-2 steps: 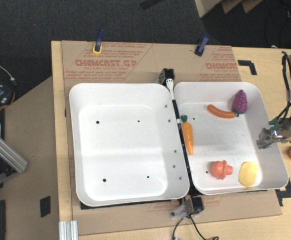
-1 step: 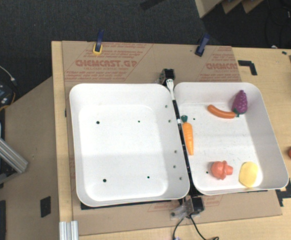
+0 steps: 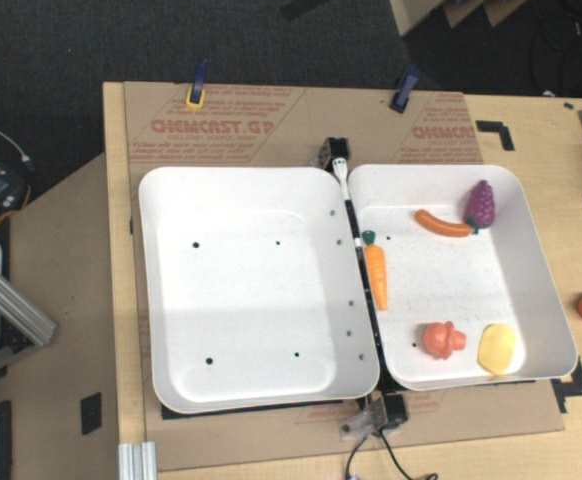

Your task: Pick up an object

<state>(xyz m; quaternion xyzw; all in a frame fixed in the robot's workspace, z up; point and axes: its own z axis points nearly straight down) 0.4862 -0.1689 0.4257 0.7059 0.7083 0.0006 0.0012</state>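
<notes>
All the toys lie in the right bin, the side from which the arm comes, so the reach is probably short: carrot along the inner wall, sausage touching grapes, lemon at the near rim. Whether the claw is apart or together, and the arm's pose, I cannot tell.

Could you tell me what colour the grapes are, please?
Purple; the grapes show best in the camera view.

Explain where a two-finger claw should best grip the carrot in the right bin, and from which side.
Grip the carrot across its thicker orange upper body, just below the green top, coming from above. It lies flat, lengthwise along the right bin's left wall, so the wall side looks tight.
</notes>
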